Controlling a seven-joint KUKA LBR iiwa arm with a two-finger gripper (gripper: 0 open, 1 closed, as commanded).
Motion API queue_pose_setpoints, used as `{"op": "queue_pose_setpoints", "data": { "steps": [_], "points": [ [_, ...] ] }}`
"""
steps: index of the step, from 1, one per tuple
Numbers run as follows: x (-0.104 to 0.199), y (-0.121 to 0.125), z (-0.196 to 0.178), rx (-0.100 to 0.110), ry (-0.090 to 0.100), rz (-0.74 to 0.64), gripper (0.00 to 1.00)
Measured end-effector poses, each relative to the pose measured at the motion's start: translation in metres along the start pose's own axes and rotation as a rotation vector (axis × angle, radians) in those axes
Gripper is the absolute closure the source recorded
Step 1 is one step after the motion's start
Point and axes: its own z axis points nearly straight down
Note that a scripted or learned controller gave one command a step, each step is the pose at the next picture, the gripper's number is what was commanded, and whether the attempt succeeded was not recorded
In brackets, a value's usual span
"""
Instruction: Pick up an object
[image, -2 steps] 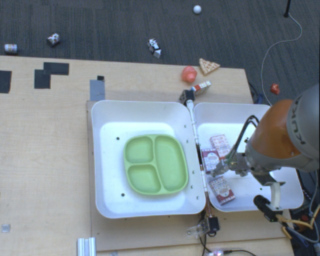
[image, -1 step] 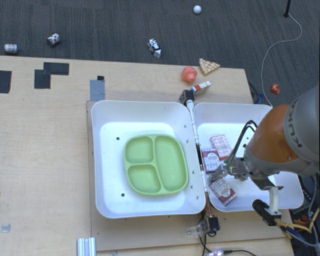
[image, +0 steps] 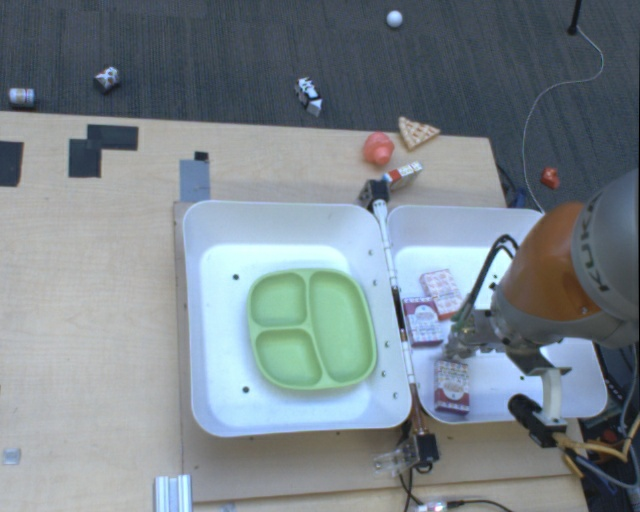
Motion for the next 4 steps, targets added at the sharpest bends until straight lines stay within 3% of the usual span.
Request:
{"op": "queue_pose_setpoints", "data": {
  "steps": [1,2,3,4],
  "points": [
    [0.0,0.0,0.0,0.0,0.0,-0.001,0.0],
    [0.001,0.002,-0.01,-0.003,0.001,-0.003,1.0],
    [0.001,0.002,-0.01,-0.003,0.001,-0.003,0.0],
    [-0.003,-0.003,0.012,0.008,0.001,0.001,0.0]
  ]
}}
